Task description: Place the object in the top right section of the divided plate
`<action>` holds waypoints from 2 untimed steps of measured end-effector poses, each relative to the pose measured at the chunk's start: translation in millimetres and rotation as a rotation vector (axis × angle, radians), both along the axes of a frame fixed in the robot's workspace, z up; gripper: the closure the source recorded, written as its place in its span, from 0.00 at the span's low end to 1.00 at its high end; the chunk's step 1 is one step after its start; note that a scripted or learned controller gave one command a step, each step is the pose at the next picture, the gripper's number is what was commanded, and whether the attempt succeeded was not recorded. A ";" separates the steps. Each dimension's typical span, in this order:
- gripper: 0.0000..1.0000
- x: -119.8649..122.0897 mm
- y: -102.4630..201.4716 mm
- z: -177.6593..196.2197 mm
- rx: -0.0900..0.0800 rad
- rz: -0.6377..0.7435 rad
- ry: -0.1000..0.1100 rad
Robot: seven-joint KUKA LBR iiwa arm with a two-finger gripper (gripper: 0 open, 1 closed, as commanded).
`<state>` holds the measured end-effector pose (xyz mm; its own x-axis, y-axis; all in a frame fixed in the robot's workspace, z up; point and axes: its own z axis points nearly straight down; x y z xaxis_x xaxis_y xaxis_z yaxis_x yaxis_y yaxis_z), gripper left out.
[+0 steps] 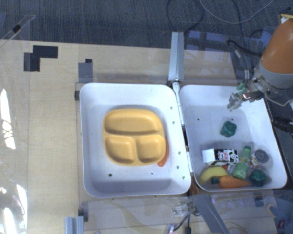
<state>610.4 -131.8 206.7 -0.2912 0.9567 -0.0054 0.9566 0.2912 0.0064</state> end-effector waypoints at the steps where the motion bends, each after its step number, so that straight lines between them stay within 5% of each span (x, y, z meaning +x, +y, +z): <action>1: 1.00 46.9 -74.0 5.5 -0.001 0.191 0.000; 2: 1.00 60.6 -72.9 52.8 0.000 0.108 0.000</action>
